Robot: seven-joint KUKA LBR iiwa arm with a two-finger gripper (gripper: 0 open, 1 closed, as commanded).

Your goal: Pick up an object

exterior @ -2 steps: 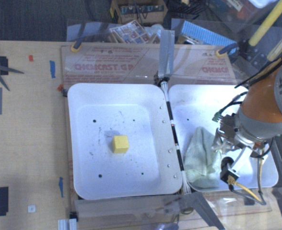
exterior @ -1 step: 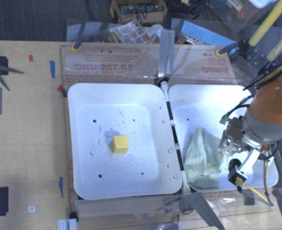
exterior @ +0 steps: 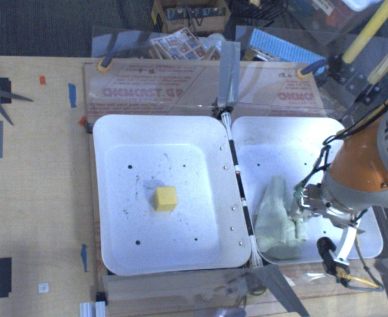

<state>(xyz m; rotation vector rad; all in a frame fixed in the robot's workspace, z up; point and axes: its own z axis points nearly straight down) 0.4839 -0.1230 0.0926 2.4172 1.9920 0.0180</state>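
A small yellow cube point(exterior: 165, 198) lies near the middle of the left bin point(exterior: 115, 144). In the right bin point(exterior: 280, 144), a crumpled pale green cloth point(exterior: 275, 220) rests against the front left corner. My gripper point(exterior: 301, 211) is low at the cloth's right edge and seems to touch it. The grey arm with its orange band point(exterior: 357, 167) reaches in from the right, above the right bin, and hides part of the bin's floor.
A clear plastic sheet with red lettering point(exterior: 154, 91) stands behind both bins. A grey divider strip point(exterior: 230, 71) runs between them at the back. Black cables point(exterior: 332, 256) hang near the right bin's front rim. The wooden bench point(exterior: 35, 177) extends to the left.
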